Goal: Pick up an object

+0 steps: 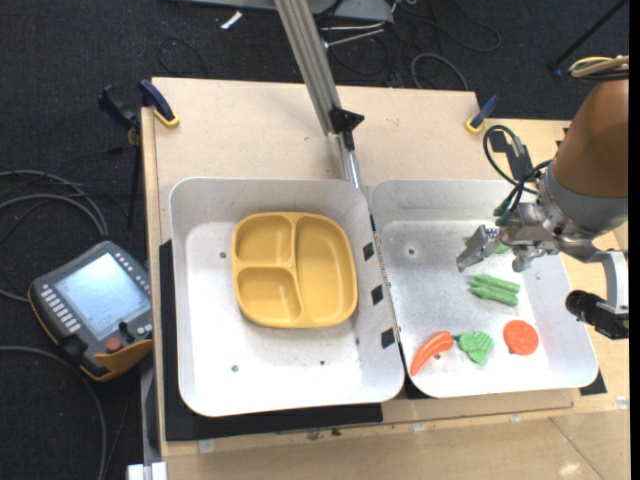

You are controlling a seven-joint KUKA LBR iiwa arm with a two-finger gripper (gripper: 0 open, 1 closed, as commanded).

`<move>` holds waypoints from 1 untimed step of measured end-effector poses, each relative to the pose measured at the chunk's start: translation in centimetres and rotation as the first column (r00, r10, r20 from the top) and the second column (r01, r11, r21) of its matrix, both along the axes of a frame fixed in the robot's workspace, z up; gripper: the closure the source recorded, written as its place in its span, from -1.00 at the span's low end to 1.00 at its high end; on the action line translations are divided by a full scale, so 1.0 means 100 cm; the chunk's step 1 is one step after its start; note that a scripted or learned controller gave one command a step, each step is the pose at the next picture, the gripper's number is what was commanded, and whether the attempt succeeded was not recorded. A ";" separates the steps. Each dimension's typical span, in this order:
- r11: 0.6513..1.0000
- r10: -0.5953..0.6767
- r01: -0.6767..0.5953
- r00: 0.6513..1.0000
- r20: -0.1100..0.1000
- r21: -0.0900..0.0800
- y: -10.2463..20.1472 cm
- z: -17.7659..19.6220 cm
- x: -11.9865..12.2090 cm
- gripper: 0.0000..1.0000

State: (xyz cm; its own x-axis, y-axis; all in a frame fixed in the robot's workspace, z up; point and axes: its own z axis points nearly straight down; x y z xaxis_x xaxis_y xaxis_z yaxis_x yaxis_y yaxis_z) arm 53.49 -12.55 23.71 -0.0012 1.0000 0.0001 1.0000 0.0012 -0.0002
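Observation:
In the right bin (420, 208) lie a green bean pod toy (495, 287), an orange carrot (431, 349), a small green leafy piece (476, 344) and a red tomato slice (520, 337). My gripper (497, 250) hangs just above and behind the green bean pod, over the bin's middle. Its two fingers are spread apart, one at the left (472, 252) and one at the right (523, 259), with nothing between them. A yellow three-compartment plate (296, 269) sits in the left bin (200, 308).
A metal pole (312, 53) slants from the top down to the seam between the bins. A teach pendant (92, 308) lies off the bench at the left. Blue-and-yellow clamps (160, 103) hold the bench's back corners.

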 end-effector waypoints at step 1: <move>1.000 -0.001 0.001 1.000 0.000 0.000 0.000 0.000 0.000 -1.00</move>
